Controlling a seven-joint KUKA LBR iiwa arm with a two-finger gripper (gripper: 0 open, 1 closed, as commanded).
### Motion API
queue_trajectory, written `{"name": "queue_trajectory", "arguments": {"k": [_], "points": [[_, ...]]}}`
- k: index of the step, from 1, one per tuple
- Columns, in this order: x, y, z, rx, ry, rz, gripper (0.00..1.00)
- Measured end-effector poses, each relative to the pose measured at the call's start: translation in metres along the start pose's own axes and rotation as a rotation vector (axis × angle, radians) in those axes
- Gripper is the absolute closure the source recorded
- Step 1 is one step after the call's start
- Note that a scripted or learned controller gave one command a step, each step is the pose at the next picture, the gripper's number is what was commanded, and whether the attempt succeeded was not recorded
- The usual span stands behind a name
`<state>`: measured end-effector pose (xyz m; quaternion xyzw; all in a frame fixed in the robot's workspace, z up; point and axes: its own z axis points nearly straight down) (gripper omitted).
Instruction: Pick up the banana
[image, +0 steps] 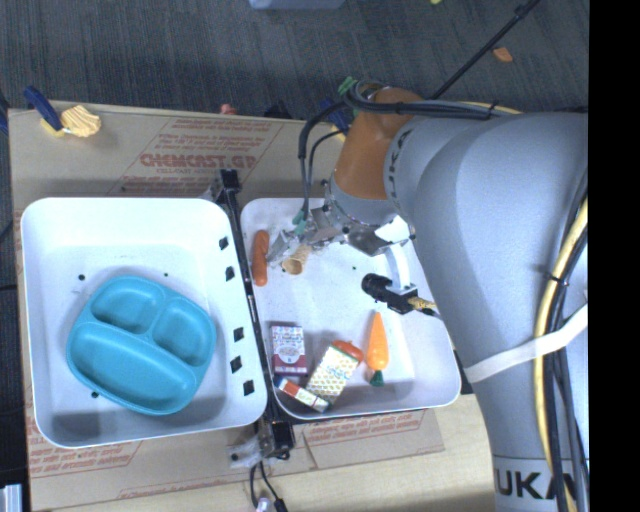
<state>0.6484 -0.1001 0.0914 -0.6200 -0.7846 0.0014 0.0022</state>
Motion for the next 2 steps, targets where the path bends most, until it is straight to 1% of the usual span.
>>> {"name": "queue_trajectory", "arguments": {"k": [1,2], "points": [[0.007,-0.011,0.000,0.000,0.000,-0.126,0.00],[0.012,-0.039,0.000,-0.002,-0.001,-0.173,0.00]]}}
